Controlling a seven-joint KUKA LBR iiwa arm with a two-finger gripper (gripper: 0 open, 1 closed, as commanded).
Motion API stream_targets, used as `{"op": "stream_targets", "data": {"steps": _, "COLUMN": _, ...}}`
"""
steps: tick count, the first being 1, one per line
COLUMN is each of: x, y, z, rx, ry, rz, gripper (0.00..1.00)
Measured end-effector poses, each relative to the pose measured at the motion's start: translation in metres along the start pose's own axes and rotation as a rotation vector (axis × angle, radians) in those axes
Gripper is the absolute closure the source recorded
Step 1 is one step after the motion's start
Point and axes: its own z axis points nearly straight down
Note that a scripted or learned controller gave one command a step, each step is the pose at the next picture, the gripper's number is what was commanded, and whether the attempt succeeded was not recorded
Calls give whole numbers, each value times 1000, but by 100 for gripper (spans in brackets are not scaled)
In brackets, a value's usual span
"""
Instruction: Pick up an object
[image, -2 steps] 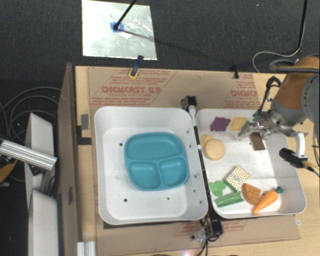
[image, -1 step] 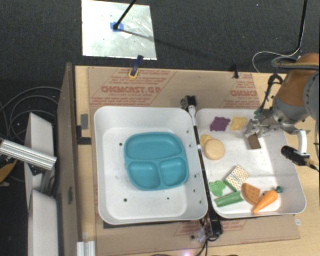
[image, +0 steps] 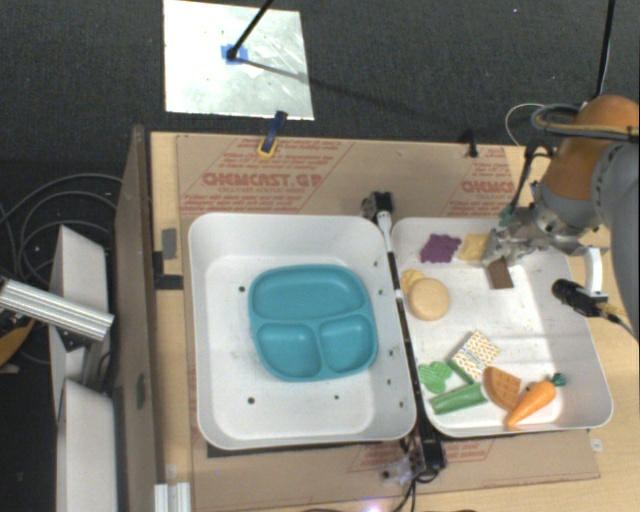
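- Two white bins sit side by side on the surface (image: 250, 165); the left bin (image: 215, 300) carries a teal divided tray (image: 310, 320) and nothing else that could be picked.
- All candidate objects lie in the right bin (image: 575, 345): a purple piece (image: 439, 247) and a small yellow piece (image: 472, 246) at the far end, and a round beige piece (image: 430, 299) near the divider.
- At the near end are a checkered block (image: 476, 351), green pieces (image: 448, 388), a waffle-like piece (image: 503, 384) and a carrot (image: 534, 400).
- The tool (image: 500, 262) hangs over the far part of the right bin, on the arm (image: 585, 170) entering from the right.
- The small yellow piece lies just beside the tool, to its left; this is judged the nearest target.
- The round beige piece lies left of and nearer than the tool; the carrot group lies well apart toward the near rim.
- The tool's state cannot be told; nothing is seen held.
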Motion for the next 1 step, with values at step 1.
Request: {"op": "stream_targets", "data": {"steps": 1, "x": -4, "y": -3, "z": -42, "rx": -9, "ry": -2, "rz": 4, "gripper": 100}}
